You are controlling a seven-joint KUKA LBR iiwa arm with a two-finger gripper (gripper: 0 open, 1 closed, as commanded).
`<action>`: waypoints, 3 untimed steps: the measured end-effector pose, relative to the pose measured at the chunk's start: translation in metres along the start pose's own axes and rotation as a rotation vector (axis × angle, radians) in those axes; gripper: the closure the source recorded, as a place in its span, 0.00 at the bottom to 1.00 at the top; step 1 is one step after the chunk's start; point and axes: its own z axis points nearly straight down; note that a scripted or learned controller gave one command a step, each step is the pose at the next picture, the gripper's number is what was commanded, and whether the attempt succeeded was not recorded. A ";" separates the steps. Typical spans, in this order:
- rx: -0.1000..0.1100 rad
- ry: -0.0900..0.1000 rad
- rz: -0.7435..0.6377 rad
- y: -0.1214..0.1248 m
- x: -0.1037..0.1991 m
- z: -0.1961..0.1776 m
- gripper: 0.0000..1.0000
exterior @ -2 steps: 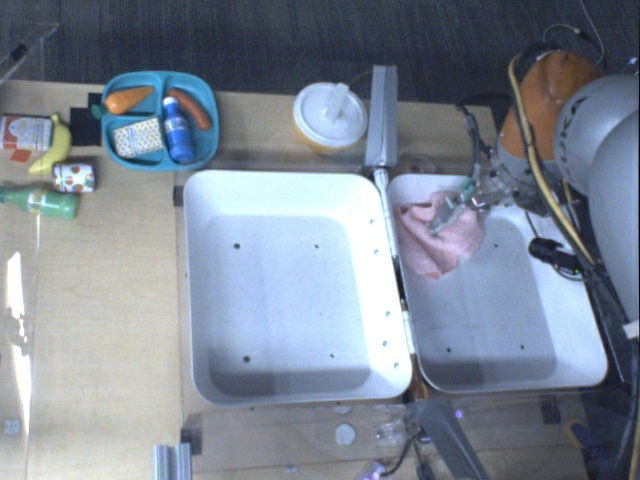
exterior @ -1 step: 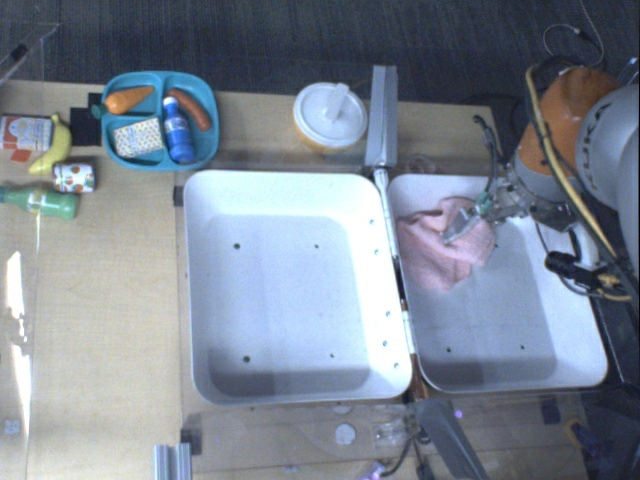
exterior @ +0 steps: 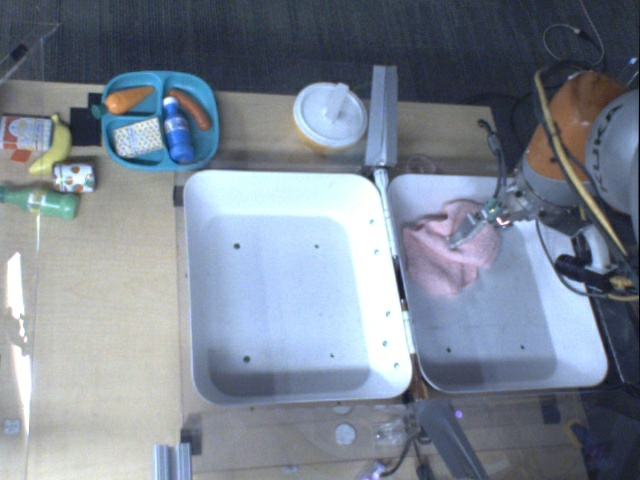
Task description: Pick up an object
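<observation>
A crumpled pink cloth (exterior: pixel 445 256) lies in the right white bin (exterior: pixel 520 358), against its left wall and toward the back. My gripper (exterior: pixel 472 228) reaches in from the right and sits low over the cloth's upper right part, touching or nearly touching the fabric. The grey arm with its orange band (exterior: pixel 575 118) hangs over the bin's back right corner, trailing yellow and black cables.
The left white bin (exterior: pixel 290 368) stands beside the right one, with a metal divider (exterior: pixel 381 118) behind their shared edge. On the bench at the back left are a blue tray of toy food (exterior: pixel 160 120), a white lidded cup (exterior: pixel 330 116), a banana and small items.
</observation>
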 end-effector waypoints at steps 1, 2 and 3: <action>0.010 0.002 -0.023 0.023 -0.002 0.001 0.00; 0.001 -0.001 -0.028 0.027 -0.001 -0.012 1.00; 0.013 0.005 -0.063 0.044 0.040 -0.088 1.00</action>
